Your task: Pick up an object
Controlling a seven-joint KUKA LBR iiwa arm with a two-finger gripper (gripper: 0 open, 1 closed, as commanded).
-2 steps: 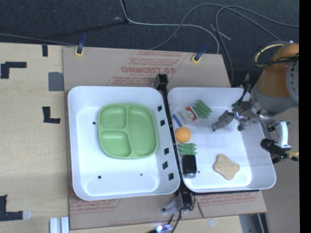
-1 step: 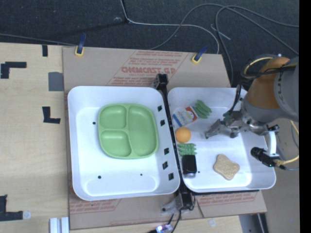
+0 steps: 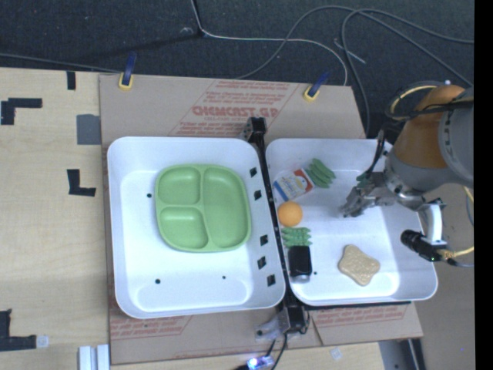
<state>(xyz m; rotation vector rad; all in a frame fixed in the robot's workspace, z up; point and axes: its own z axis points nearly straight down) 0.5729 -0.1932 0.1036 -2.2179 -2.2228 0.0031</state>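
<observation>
The right bin (image 3: 400,284) holds several small things. A tan biscuit-shaped piece (image 3: 358,264) lies near its front. An orange ball (image 3: 290,213) sits by the left wall, with a green item (image 3: 296,236) and a black block (image 3: 300,260) in front of it. A white packet with red and blue print (image 3: 293,183) and a green leafy piece (image 3: 321,173) lie toward the back. My gripper (image 3: 356,205) hangs over the bin's middle right, above bare floor, apart from every object, right of the orange ball.
A green divided plate (image 3: 203,208) lies in the left bin (image 3: 131,284). A black divider with clips (image 3: 266,206) runs between the bins. The arm's grey body and orange band (image 3: 424,141) overhang the right bin's far right corner. Cables trail behind the bench.
</observation>
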